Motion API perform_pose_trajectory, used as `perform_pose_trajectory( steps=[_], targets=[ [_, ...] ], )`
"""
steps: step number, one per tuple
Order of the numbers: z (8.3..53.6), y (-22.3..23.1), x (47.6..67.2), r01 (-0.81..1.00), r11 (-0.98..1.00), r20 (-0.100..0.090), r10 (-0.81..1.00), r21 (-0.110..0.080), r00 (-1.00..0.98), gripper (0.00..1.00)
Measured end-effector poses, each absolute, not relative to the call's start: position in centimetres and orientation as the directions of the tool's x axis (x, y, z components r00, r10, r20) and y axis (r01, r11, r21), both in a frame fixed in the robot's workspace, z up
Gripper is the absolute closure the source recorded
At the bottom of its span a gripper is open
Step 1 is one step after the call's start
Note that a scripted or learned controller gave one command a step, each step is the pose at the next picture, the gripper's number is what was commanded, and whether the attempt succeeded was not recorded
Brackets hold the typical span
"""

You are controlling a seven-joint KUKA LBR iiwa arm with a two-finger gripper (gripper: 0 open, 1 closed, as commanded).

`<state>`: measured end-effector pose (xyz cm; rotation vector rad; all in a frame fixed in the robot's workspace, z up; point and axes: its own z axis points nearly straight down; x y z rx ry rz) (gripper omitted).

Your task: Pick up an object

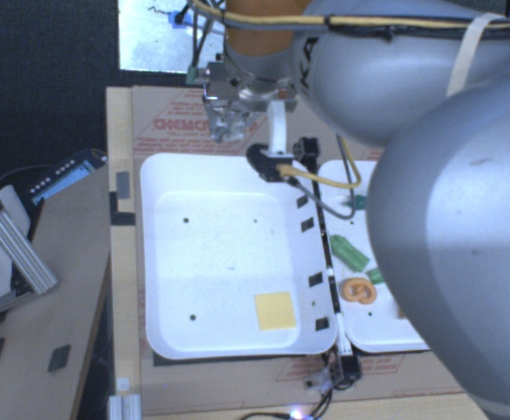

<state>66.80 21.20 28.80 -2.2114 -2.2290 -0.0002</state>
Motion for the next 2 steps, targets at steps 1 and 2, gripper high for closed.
perform_pose_trajectory(
  steps=[1,2],
  targets=[
    [30.4,22.0,66.9,1.0,0.005,0.001,1.0,0.003,-0.005,1.0],
    [31.8,23.5,66.9,1.0,0.006,0.001,1.0,0.003,-0.006,1.0]
  ],
)
